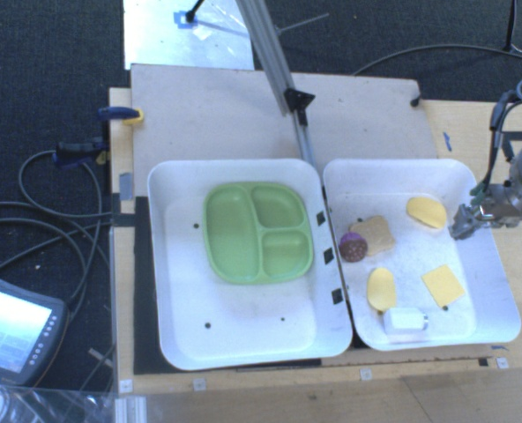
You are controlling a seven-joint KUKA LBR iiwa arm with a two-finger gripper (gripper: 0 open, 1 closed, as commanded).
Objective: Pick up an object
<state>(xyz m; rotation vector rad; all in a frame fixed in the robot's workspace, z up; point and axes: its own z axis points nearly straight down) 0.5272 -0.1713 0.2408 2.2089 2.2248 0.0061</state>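
Observation:
The right bin [486, 263] holds several small items: a yellow oval piece [427, 211] at the back, a tan slice [375, 233] with a dark purple ball [354, 247] against its left edge, a yellow oval [381, 288], a flat yellow square [443, 285] and a white block [406, 318] near the front wall. My gripper [465, 224] hangs at the bin's right rim, right of the back yellow oval and apart from it. Nothing shows between its tips.
The left bin [177, 324] carries a green divided plate [257, 233]. A slanted metal pole [270, 47] comes down to the gap between the bins. A teach pendant [14, 329] and cables lie left of the bench.

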